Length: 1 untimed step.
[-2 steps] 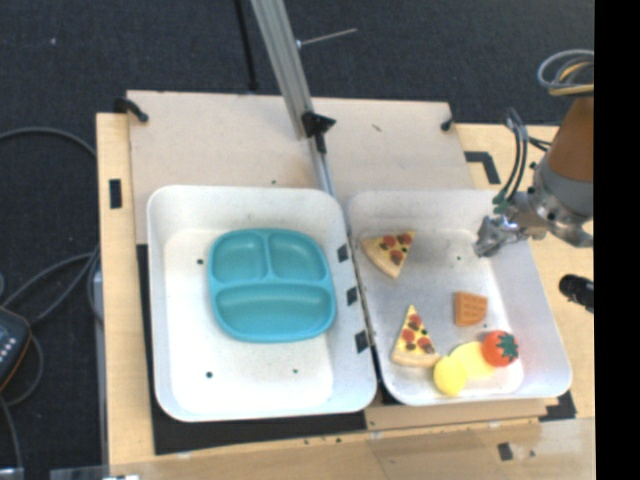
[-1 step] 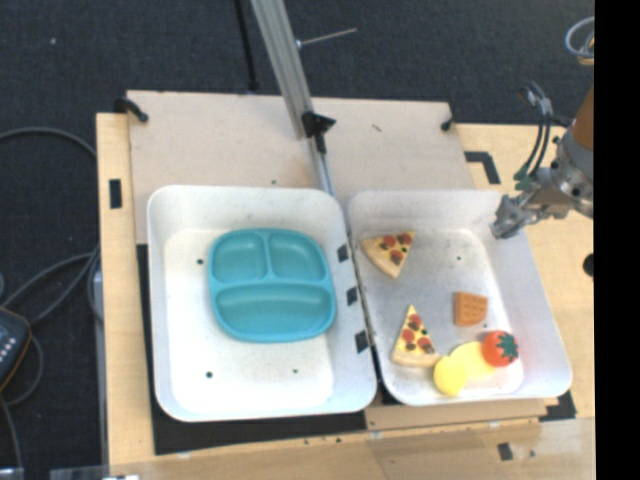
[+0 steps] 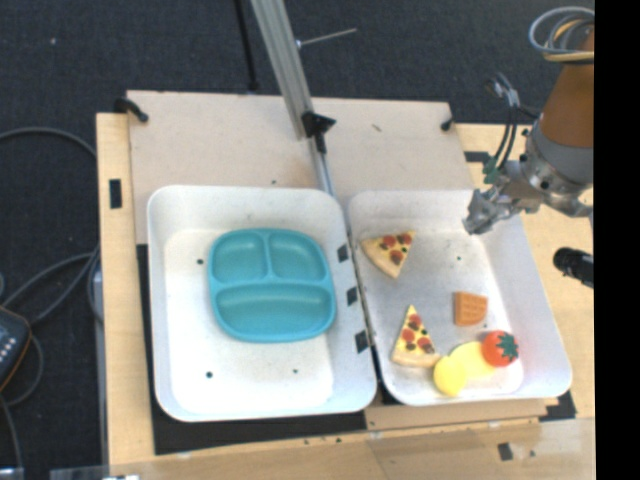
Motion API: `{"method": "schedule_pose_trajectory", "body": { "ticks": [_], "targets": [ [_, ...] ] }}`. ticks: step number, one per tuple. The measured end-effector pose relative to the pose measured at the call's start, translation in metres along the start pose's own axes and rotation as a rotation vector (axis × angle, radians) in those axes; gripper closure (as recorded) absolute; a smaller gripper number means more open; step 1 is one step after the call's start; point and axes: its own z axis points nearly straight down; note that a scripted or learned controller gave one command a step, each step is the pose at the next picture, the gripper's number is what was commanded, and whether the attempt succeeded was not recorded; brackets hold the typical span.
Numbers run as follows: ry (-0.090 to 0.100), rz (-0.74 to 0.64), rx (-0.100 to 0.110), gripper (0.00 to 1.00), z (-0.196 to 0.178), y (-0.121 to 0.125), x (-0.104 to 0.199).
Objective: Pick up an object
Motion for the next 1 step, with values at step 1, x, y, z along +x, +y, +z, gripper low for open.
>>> {"method": "schedule_pose_trajectory", "body": {
  "ticks": [1],
  "targets": [
    [0.0,-0.001,0.001,1.0,-0.002,0.0145,0.0505]
  ]
}}
